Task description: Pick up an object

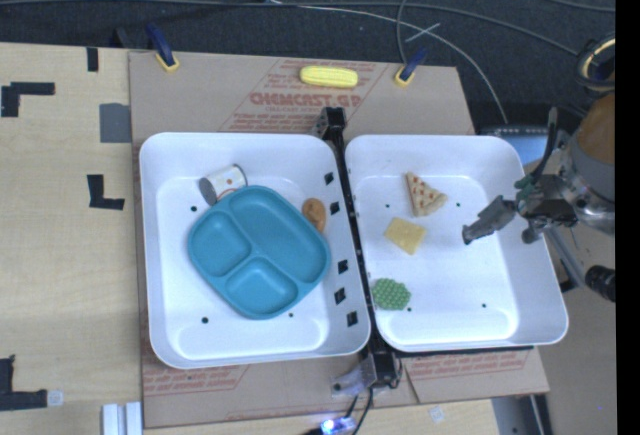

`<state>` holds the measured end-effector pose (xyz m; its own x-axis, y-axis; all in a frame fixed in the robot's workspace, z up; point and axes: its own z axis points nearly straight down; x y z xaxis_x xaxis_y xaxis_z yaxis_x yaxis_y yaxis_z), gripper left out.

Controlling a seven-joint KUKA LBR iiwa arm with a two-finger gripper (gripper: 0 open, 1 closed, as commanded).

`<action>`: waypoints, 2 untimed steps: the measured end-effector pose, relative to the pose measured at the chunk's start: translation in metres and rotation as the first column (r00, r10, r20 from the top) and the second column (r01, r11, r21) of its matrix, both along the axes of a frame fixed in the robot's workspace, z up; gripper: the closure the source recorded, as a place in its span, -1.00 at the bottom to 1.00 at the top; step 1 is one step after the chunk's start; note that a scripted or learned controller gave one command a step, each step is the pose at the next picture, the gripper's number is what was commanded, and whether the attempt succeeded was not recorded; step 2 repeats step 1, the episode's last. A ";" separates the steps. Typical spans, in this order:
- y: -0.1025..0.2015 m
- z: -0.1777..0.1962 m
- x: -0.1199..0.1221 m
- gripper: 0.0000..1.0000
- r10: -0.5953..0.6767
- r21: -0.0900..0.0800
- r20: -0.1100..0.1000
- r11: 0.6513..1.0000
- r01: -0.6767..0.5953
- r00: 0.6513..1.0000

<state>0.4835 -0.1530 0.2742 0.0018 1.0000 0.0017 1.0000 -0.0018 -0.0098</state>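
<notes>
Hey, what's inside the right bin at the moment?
In the right bin lie a pizza slice, a yellow cheese-like piece and a green bumpy item. The gripper covers a patch of floor near the right wall.

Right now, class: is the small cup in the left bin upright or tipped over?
Tipped over. The cup lies on its side beside the blue tray, its dark opening facing left.

My pickable things sit around the pale yellow cheese-like block [405, 235], which lies flat in the right white bin [500, 323]. Just above it to the right lies a triangular pizza-slice toy [424, 193], tan with red spots. Below it, slightly left, rests a bumpy green round piece [391, 294].
</notes>
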 end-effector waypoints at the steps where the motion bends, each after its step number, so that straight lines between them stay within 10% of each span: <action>1: 0.000 0.004 0.002 -1.00 0.003 -0.002 0.009 1.000 -0.003 1.000; 2: 0.000 0.004 0.002 -1.00 0.003 -0.002 0.009 1.000 -0.003 1.000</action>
